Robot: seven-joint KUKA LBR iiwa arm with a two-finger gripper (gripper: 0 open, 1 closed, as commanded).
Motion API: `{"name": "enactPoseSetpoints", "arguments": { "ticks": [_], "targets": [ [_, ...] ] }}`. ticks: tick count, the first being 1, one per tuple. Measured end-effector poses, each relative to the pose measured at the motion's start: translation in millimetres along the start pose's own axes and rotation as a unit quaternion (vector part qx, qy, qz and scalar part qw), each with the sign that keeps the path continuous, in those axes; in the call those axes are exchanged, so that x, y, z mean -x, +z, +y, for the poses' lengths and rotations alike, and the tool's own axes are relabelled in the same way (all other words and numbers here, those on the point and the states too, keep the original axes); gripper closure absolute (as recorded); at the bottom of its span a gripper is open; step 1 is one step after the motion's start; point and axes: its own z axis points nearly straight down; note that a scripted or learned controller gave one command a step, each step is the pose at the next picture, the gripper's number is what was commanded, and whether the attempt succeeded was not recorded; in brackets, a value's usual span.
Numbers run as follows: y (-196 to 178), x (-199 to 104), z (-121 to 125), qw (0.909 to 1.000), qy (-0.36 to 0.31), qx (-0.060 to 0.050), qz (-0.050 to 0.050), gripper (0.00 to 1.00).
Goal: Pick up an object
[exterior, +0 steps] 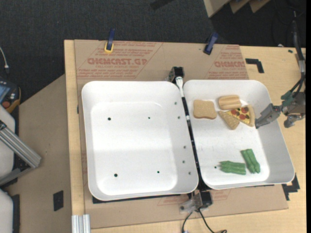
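Camera view, near edge: brown cardboard sheet [146, 57] covers the bench under both bins; a small black clamp with cable [199, 202] sits at 6 o'clock between the bins.
Left bin: shallow white plastic bin [92, 130] with rounded corners, a few dark dots on its floor.
Right bin: shallow white plastic bin [277, 169], touching the left one along the centre seam.
Green pieces: two green toy bean pods in the right bin's near half, one lying flat [233, 167] at about 6 o'clock of that bin, the other [251, 160] just beside it toward 4 o'clock, angled.
Bread: tan toy bread slice [204, 109] in the far half, toward 10 o'clock of the right bin.
Pizza: toy pizza wedge with red dots [238, 116], just right of the bread.
Bun: tan toy hot-dog bun [229, 102], touching the pizza's far edge.
Gripper: grey two-finger gripper [277, 115] at 3 o'clock of the right bin, over its rim, just right of the pizza; nothing between the fingers; cannot tell how wide they stand.
Far edge: a blue and yellow clip [110, 41] and a blue clip [211, 43] pin the cardboard at 12 o'clock.
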Motion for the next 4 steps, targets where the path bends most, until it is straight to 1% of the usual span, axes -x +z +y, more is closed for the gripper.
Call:
{"name": "enactPoseSetpoints", "arguments": {
  "ticks": [1, 2, 3, 4],
  "targets": [
    [-63.2, 49.8, 1.7, 1.0, 0.004, 0.004, -0.004, 0.0],
    [-153.5, -16.3, 3.1, 1.0, -0.002, 0.006, -0.002, 0.0],
    [-222.9, -74.5, 2.8, 1.0, -0.002, 0.005, -0.001, 0.0],
    [-218.2, -138.0, 2.4, 1.0, -0.002, -0.001, 0.0, 0.0]
  ]
}}
